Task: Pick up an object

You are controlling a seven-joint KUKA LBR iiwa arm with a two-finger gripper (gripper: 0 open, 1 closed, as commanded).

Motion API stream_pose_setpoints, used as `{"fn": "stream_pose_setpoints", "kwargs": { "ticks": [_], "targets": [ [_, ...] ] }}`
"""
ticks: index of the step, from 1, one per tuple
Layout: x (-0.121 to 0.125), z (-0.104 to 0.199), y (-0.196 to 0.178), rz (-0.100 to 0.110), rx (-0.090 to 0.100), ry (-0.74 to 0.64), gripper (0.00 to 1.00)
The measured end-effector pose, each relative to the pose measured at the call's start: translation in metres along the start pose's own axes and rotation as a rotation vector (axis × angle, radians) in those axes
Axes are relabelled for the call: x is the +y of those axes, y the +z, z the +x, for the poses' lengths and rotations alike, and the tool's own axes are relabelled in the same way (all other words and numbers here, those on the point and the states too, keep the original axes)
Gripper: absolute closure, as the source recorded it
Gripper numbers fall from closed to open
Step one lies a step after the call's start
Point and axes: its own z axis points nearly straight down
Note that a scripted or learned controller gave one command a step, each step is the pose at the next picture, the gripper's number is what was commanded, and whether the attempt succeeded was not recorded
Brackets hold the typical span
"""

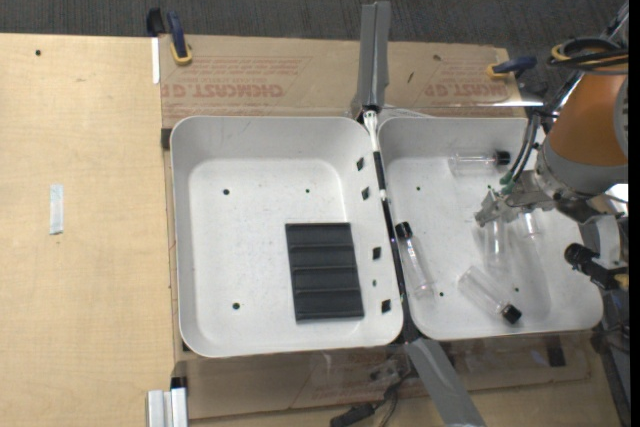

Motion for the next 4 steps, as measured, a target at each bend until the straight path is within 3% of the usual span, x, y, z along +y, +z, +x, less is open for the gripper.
{"fn": "stream_pose_setpoints", "kwargs": {
  "ticks": [1, 3, 4],
  "targets": [
    [0.032, 0.046, -0.104, 0.001, -0.002, 0.071, 1.00],
    [0.097, 0.124, -0.106, 0.002, -0.002, 0.097, 1.00],
    [0.114, 0.144, -0.117, 0.001, -0.003, 0.198, 1.00]
  ]
}}
